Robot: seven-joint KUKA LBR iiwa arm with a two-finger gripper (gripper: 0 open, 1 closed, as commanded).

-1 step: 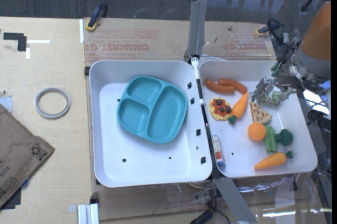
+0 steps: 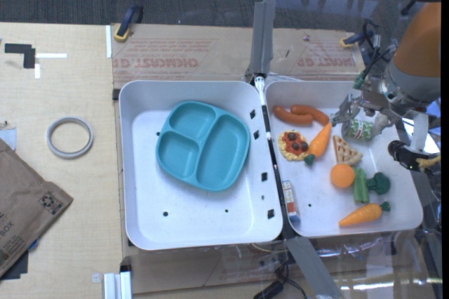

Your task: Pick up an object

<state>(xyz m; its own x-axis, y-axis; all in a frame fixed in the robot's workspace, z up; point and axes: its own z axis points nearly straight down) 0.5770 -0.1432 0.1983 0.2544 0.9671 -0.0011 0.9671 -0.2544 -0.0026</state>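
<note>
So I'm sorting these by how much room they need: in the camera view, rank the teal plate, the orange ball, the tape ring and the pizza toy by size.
1. teal plate, by far the largest
2. tape ring
3. pizza toy and orange ball: these look too alike to rank.

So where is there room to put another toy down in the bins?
Left bin: bare floor all around the teal plate, most along the front and left walls. Right bin: crowded with sausages, pizza, carrots, orange and broccoli; a free patch lies front-left, between the pizza and the front carrot.
</note>
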